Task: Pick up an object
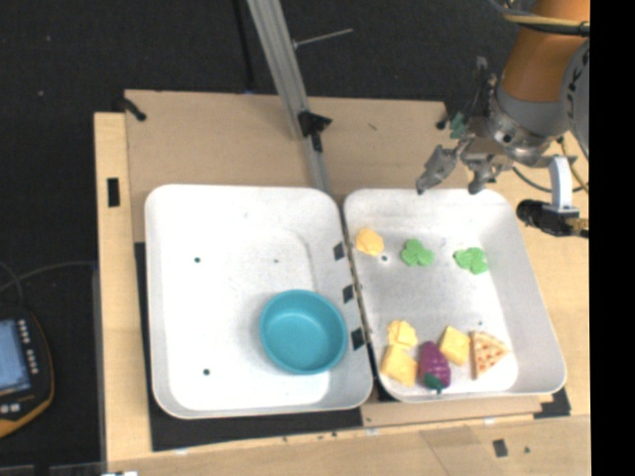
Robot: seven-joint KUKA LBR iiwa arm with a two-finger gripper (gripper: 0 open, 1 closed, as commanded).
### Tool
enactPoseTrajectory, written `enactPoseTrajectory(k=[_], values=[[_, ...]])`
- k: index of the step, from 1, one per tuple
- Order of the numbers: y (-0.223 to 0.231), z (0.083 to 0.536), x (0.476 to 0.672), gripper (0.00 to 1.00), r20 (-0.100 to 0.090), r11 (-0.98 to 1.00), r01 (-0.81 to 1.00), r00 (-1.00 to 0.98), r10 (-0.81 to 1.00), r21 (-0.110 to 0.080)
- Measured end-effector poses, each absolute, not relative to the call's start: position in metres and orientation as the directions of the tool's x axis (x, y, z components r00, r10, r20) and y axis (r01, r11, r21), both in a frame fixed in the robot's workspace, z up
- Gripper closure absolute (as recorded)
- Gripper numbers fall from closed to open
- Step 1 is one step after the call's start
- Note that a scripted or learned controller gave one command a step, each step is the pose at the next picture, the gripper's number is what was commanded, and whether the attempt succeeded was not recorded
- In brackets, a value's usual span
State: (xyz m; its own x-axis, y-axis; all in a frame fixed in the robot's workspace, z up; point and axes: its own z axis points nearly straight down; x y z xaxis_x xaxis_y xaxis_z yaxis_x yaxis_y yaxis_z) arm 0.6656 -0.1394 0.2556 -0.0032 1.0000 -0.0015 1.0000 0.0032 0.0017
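Camera view looks down at a slant on a tan desk (228,137) that carries two shallow white bins side by side. At the far left edge we see part of a handheld pendant with an orange rim (18,365), lying off the desk. In the left bin (198,226) a teal bowl (303,331) sits upright near the front right corner, close to the wall shared with the other bin. A grey metal pole (283,62) slants down from the top of the frame toward the spot where the two bins meet.

In the right bin (516,296) we find the small toy foods. A yellow piece (369,242) lies near the left wall at the back, then two green leafy pieces (418,255) and (471,260) lie in a row to its right, apart from each other. Along the front wall sit a yellow block cluster (400,353), a purple grape bunch (434,364) touching it, a yellow cheese wedge (454,344) just beside that, and a pizza slice (486,351) at the right.

The gripper (458,175) hangs over the back rim of the right bin, well apart from every toy. Its fingers (433,176) are spread wide, with nothing between them. The orange-banded arm (541,28) rises behind it at the upper right.
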Motion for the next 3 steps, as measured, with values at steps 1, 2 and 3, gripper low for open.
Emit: enactPoseTrajectory(k=[1,2,3], values=[[-0.14,0.256,0.666,0.0,-0.002,0.004,1.0,-0.004,1.0,0.001],[-0.136,0.207,0.656,0.0,-0.002,0.001,1.0,-0.001,1.0,-0.004],[-0.138,0.145,0.651,0.0,-0.002,0.0,1.0,0.0,1.0,-0.004]])
